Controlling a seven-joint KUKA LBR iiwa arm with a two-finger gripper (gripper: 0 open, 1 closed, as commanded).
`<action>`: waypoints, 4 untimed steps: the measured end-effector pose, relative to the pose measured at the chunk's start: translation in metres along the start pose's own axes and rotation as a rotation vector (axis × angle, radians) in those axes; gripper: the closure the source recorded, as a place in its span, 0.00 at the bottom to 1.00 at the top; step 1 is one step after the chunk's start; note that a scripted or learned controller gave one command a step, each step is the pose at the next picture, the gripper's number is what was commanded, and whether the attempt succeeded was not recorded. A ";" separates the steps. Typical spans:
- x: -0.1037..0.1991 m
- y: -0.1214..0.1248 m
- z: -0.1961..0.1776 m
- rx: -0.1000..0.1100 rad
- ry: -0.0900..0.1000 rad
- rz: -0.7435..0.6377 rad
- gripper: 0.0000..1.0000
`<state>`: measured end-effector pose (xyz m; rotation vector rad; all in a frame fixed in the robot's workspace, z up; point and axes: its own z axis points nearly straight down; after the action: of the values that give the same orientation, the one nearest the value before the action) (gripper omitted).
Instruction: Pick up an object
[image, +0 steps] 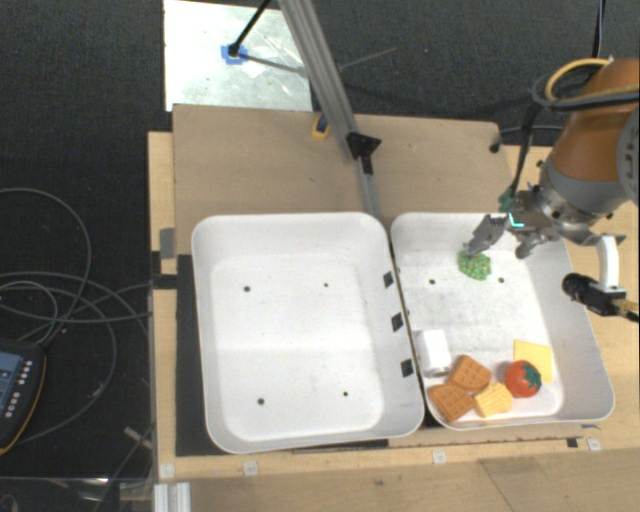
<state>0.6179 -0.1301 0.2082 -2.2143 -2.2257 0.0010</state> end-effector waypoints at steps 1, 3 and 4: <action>0.000 0.001 -0.002 -0.003 -0.001 0.000 0.00; 0.008 0.011 0.092 0.001 0.000 -0.001 0.00; 0.009 0.011 0.118 -0.001 -0.001 0.001 0.00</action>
<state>0.6290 -0.1213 0.0898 -2.2160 -2.2261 0.0011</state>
